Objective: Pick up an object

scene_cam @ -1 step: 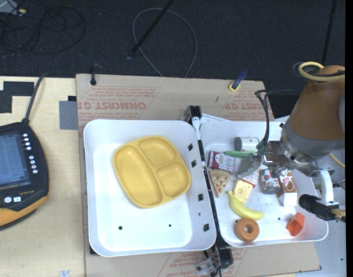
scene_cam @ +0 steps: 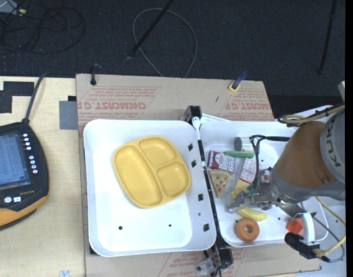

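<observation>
My arm (scene_cam: 315,154) crowds the right bin (scene_cam: 268,235), its walls close; the left bin (scene_cam: 101,224) holds a yellow tray (scene_cam: 151,171). My gripper (scene_cam: 254,198) sits low in the clutter; I cannot tell its state. Likeliest target: the yellow banana (scene_cam: 251,213) just beside it, probably light, smooth plastic, best pinched mid-length. A doughnut (scene_cam: 246,229) lies nearby.

The arm (scene_cam: 320,154) has a grey casing with a broad orange band above the wrist. Black cables loop over it, behind the fingers.
</observation>
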### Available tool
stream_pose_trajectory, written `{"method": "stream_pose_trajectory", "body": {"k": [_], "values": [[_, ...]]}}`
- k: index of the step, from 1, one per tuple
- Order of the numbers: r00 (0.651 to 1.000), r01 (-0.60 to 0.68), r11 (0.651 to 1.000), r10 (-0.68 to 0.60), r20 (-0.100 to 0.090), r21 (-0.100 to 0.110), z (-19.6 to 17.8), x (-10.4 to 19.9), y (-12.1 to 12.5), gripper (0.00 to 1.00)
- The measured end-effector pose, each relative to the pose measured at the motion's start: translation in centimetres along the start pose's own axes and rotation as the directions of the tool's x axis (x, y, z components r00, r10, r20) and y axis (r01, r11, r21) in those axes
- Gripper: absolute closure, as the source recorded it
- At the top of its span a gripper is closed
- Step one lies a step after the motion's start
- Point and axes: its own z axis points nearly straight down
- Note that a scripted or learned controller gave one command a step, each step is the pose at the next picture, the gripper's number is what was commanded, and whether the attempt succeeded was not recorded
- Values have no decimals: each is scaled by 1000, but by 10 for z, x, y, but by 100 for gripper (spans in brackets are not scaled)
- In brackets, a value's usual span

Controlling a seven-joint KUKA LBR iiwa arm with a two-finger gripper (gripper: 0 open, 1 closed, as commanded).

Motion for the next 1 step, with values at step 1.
{"method": "stream_pose_trajectory", "body": {"k": [1], "values": [[1000, 8, 1000, -8, 5, -8, -4, 13, 106, 0]]}}
